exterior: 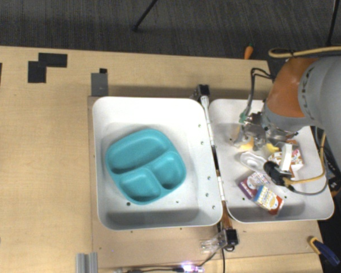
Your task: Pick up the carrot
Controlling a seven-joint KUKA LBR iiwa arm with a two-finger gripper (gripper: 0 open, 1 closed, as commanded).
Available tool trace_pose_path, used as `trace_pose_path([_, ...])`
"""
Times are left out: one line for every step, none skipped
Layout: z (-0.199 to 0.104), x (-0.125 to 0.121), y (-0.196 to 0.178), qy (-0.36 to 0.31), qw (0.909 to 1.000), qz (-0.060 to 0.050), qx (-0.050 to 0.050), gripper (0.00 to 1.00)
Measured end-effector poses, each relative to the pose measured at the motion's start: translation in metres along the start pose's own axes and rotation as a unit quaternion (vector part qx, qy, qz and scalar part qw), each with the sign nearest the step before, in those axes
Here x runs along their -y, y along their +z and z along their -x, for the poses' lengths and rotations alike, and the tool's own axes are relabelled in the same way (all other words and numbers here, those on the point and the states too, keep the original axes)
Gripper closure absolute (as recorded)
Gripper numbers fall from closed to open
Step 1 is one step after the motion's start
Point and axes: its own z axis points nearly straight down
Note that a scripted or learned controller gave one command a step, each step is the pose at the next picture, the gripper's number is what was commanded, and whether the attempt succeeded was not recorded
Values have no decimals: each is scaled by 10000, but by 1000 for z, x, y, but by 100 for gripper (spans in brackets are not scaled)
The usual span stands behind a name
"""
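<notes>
The arm (307, 90) reaches into the right bin (312, 209) at the right of the frame. The gripper (254, 134) is low among small items; how it stands I cannot tell. A carrot I cannot find with certainty. In the left bin (105, 118) lies a teal divided plate (145, 165).

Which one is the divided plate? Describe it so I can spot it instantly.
Find the two white bins; take the left bin, away from the arm. The teal plate lies there, tilted, with three compartments, unlike the small packets cluttering the right bin.
</notes>
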Motion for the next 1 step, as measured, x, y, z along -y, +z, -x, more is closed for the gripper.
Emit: trace_pose_path([-158,13,-89,848,9964,-36,-36,100])
